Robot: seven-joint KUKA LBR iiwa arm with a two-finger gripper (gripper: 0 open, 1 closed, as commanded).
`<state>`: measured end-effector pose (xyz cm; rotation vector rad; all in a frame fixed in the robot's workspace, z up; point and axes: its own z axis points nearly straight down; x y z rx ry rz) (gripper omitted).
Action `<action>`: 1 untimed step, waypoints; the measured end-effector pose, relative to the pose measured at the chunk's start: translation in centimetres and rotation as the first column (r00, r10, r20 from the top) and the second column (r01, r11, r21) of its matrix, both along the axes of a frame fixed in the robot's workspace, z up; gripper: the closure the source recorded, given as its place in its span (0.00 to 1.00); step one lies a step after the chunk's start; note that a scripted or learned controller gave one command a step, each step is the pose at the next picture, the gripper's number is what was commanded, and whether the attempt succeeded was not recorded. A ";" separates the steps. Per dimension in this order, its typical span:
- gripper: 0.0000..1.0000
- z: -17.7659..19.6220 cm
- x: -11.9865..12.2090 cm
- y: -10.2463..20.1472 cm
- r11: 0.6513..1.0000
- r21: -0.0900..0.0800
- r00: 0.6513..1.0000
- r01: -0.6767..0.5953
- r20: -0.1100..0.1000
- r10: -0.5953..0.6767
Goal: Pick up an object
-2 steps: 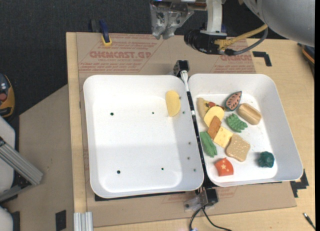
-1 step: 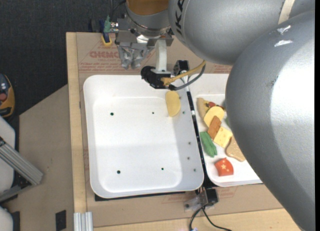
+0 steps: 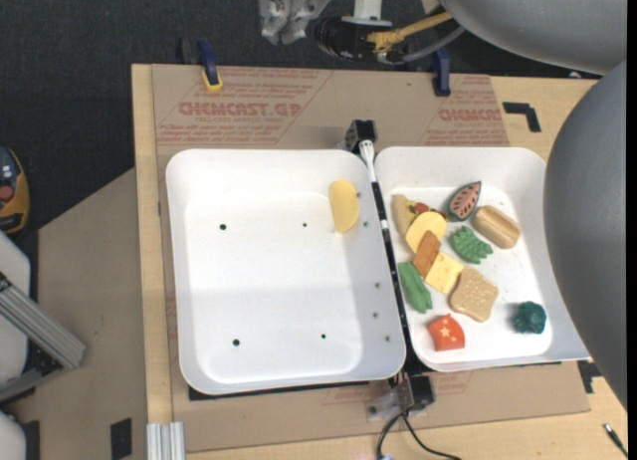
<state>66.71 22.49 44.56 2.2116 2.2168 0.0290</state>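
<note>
The right bin [image 3: 528, 174] holds several toy foods. Among them are a watermelon slice [image 3: 464, 199], a bread roll [image 3: 497, 226], a toast slice [image 3: 473, 295], a green pickle [image 3: 415, 286], a red piece [image 3: 447, 333] and a dark green broccoli [image 3: 530, 318]. One yellow piece [image 3: 343, 206] lies alone in the left bin [image 3: 199, 249], near its right wall. My gripper [image 3: 289, 5] hangs at the top of the view, beyond the far edge of the board and well away from both bins. Nothing is visible in it.
The grey arm [image 3: 557, 0] crosses the top right, and a grey link [image 3: 597, 219] overhangs the right bin's right side. Blue clamps [image 3: 209, 65] [image 3: 441, 72] pin the cardboard board at its far edge. A cable [image 3: 408, 35] loops beside the gripper.
</note>
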 end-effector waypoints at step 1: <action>1.00 -10.8 -0.2 -0.1 1.000 -0.009 0.999 0.003 -0.032 -0.003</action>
